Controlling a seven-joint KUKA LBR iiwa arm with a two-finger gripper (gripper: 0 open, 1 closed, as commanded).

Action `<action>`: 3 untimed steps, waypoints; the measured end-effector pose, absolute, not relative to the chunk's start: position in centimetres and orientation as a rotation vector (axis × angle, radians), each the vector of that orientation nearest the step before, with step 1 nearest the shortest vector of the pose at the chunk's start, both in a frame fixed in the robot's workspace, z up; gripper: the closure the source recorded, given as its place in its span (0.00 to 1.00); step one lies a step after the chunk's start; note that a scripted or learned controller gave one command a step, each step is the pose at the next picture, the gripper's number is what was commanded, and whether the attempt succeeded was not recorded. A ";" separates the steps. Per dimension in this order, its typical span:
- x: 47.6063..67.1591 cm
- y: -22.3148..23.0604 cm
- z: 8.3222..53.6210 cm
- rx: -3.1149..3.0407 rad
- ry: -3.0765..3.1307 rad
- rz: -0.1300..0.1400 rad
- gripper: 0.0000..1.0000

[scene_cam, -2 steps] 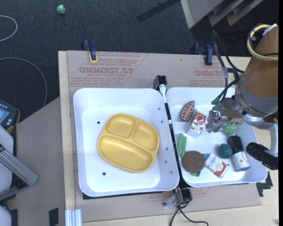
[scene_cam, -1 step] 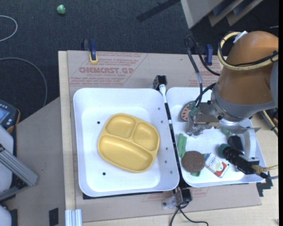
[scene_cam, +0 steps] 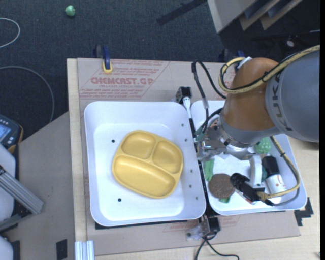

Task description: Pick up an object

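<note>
The jaws were under the wrist of the arm [scene_cam: 254, 109], over the right bin [scene_cam: 227, 163] at its side nearest to the left bin, and the wrist covered them, so I could not tell if they were apart or together, and nothing was seen between them. Just beside that place, toward the near edge of the right bin, a round brown disc [scene_cam: 221, 186] lay flat on the white floor, with a small green piece [scene_cam: 225, 199] showing from under its near edge. A second green thing [scene_cam: 264, 147] lay further right in the same bin, partly hidden by the arm, and its shape was not clear. The arm came in from the right, orange above the wrist and grey behind it. In the left bin [scene_cam: 101, 152] a yellow divided plate [scene_cam: 147, 163] lay alone near the middle, a little turned, with one long compartment and two smaller ones, well apart from the jaws. Both bins stood touching side by side on the desk [scene_cam: 81, 152], which was a pale board with red printed letters [scene_cam: 122, 80] at its far side. A blue clamp [scene_cam: 106, 55] held the far edge of the desk. On the dark floor [scene_cam: 40, 45] beyond, a small green ball [scene_cam: 70, 9] lay well apart from everything.
</note>
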State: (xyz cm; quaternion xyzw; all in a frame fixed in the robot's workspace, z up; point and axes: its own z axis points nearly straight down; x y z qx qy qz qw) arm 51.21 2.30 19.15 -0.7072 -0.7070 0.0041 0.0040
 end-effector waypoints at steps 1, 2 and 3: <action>48.5 6.8 27.8 -2.217 -2.230 -0.012 1.00; 48.0 8.1 31.4 -2.220 -2.226 -0.007 1.00; 48.0 9.7 35.8 -2.220 -2.227 -0.008 1.00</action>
